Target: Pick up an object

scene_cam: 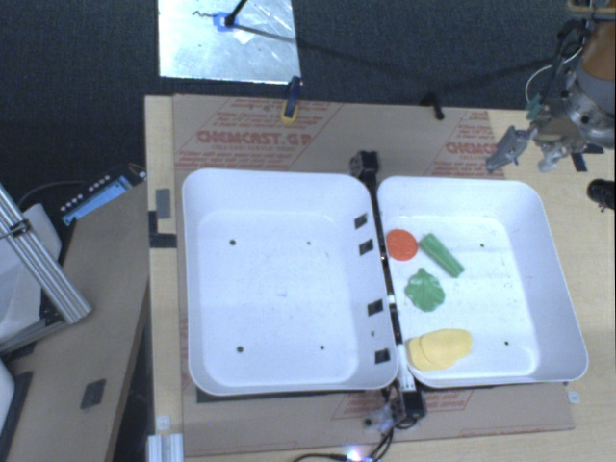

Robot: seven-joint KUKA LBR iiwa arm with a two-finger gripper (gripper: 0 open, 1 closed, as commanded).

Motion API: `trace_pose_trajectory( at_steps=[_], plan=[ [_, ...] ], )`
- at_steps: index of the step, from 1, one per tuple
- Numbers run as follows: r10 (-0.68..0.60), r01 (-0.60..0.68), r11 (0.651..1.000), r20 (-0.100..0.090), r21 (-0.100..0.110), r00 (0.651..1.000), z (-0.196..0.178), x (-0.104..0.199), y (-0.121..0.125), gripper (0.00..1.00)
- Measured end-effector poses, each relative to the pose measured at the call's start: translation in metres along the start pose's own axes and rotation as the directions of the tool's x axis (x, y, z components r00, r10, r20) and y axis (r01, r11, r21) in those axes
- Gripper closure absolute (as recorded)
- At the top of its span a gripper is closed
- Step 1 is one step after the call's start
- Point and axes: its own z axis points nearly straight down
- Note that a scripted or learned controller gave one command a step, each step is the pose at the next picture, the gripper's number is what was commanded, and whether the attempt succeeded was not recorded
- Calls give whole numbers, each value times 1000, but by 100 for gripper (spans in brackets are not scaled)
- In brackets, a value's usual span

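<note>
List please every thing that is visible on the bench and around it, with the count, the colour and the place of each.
bins: 2, white, side by side on the bench
round flat piece: 1, orange-red, right bin, by its left wall
long piece: 1, green, right bin, just right of the round piece
leafy piece: 1, green, right bin, below the long piece
lump: 1, yellow, right bin, near-left corner
metal sheet: 1, silver, on the dark floor beyond the bench
gripper: 1, grey, above the right bin's far-right corner, holding nothing
</note>
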Motion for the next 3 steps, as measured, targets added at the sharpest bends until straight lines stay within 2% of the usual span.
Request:
trace_pose_trajectory(
  at_steps=[1, 2, 3],
  plan=[
    [-3, 3, 1000, 1, -4, 1000, -11, 0, 1, 100],
    [-3, 3, 1000, 5, -14, 1000, -132, -10, 14, 100],
    [3, -3, 1000, 5, -11, 1000, -265, -35, -39, 100]
  ],
)
